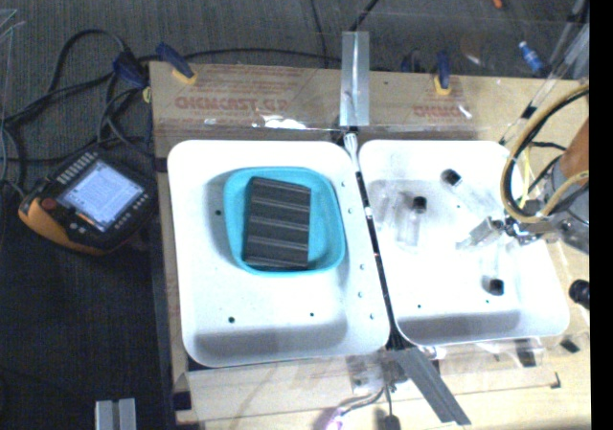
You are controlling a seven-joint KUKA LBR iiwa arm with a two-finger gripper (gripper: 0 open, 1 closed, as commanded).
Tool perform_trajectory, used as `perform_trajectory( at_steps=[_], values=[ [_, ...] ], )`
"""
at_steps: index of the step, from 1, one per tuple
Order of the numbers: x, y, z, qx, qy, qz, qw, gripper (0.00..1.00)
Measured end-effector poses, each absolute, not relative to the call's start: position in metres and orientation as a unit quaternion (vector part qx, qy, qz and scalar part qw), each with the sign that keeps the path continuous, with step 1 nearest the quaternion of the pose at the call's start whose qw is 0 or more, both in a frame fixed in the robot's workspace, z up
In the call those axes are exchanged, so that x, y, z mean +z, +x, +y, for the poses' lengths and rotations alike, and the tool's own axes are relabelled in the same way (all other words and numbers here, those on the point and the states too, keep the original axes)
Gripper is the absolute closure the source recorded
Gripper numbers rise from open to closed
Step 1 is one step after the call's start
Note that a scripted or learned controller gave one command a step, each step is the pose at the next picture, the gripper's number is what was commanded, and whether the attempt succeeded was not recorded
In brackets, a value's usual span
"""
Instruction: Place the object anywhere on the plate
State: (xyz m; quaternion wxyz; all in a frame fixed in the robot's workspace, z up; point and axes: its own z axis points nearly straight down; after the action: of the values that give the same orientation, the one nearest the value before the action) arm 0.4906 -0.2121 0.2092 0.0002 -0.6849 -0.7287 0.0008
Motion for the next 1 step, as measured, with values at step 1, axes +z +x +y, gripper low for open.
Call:
perform_trajectory(
  at_steps=[1],
  values=[
    [0.1215,0.4827,-0.1401,0.0012,-0.742,-0.670,0.002,0.00]
  ],
)
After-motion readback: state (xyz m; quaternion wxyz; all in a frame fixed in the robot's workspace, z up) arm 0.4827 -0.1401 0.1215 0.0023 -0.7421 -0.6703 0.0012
